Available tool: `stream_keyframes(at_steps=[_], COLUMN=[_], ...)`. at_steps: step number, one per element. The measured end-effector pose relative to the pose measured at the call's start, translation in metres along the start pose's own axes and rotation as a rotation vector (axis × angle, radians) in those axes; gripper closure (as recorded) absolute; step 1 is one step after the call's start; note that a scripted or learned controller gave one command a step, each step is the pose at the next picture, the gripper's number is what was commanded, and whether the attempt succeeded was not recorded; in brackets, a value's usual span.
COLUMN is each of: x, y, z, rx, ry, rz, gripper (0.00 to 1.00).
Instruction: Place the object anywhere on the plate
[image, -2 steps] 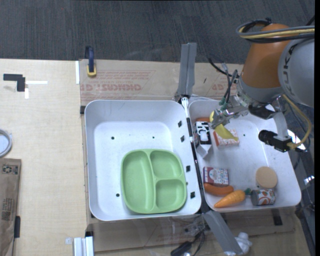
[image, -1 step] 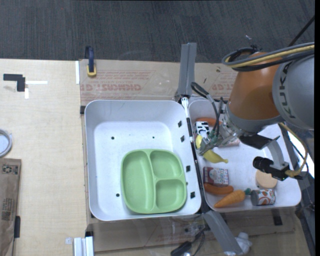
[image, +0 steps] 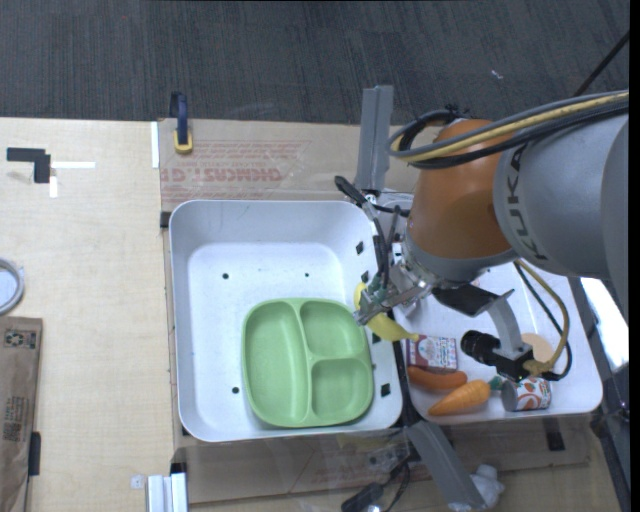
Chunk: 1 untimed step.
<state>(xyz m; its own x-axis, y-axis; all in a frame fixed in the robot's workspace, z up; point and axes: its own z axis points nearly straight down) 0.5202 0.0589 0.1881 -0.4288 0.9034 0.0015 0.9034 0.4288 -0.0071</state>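
The gripper (image: 378, 300) pinches a yellow banana (image: 388, 325) (partly hidden) between its fingers, at the green plate's (image: 300, 365) right rim; carrot (image: 460, 398) lies in the right bin (image: 575, 395).

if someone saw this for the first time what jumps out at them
The big grey arm with its orange band fills the upper right, reaching down over the wall between the two bins. Next comes the pale green divided plate in the left bin. At the gripper, by the plate's right edge, sits a yellow banana-like object, with a carrot in the right bin.
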Motion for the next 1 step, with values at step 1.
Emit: stream_keyframes(at_steps=[1], x=[-0.0004], y=[-0.0001], z=[0.0000], rx=[0.000], ry=[0.000], rz=[0.001], gripper=[0.00])
